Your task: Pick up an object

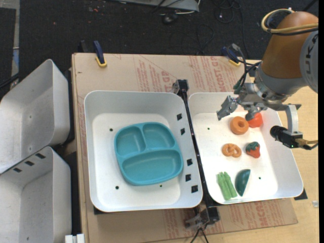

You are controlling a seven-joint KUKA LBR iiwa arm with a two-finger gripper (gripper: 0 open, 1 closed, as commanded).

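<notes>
Two white bins sit side by side: the left bin (96,135) holds one teal divided plate (148,153). The right bin (283,181) holds six toy foods: one donut (239,125), one pretzel (232,150), one strawberry (253,149), one red piece (255,119), one green bean bundle (227,185), one dark green leaf-shaped piece (243,181).

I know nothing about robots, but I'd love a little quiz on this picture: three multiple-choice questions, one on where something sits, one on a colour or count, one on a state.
1. Where does the blue divided plate lie?
A. In the left bin
B. In the right bin
C. On the bare bench

2. How many toy foods lie in the right bin?
A. Two
B. Four
C. Six

3. The gripper is
A. above the left bin
B. above the right bin's far end, near the orange donut
C. off the bench, over the floor

Answers:
1 A: the plate fills the left bin.
2 C: donut, red piece, pretzel, strawberry, green stalks, dark green piece.
3 B: it hangs just beside the donut.
</notes>
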